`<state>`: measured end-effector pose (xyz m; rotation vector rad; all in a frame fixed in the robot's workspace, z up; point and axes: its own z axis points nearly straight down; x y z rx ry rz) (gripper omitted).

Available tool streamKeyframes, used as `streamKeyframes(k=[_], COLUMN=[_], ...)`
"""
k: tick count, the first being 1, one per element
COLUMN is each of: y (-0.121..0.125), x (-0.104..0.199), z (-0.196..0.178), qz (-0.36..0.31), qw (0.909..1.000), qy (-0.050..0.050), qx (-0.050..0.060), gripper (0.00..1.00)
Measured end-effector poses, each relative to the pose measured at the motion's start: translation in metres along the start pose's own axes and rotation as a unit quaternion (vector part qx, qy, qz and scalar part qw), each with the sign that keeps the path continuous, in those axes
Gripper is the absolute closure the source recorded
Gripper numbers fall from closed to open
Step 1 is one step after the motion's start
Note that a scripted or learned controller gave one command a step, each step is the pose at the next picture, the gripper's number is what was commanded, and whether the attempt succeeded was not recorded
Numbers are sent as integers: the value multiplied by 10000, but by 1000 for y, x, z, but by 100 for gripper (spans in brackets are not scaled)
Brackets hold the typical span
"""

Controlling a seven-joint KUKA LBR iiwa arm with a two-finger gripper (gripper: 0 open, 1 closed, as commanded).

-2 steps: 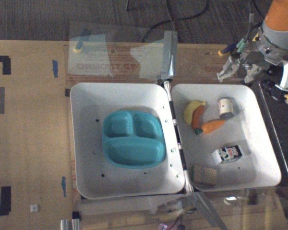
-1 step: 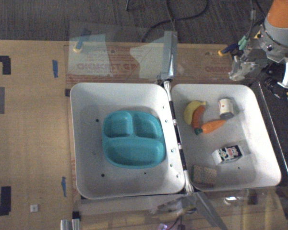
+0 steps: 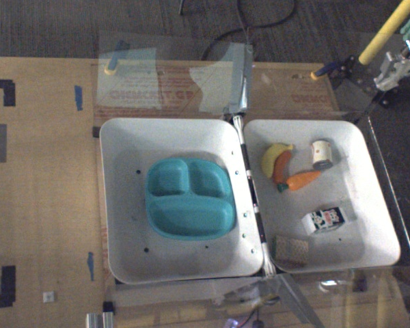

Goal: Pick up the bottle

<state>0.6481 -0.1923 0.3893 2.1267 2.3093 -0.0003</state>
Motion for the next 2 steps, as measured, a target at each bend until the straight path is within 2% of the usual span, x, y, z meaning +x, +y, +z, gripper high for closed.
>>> streamKeyframes(k=[2], y=[1], x=[2], z=[-21], qz=[-19], qw=[10000], qy=[-27], qx=[-16], gripper=[100])
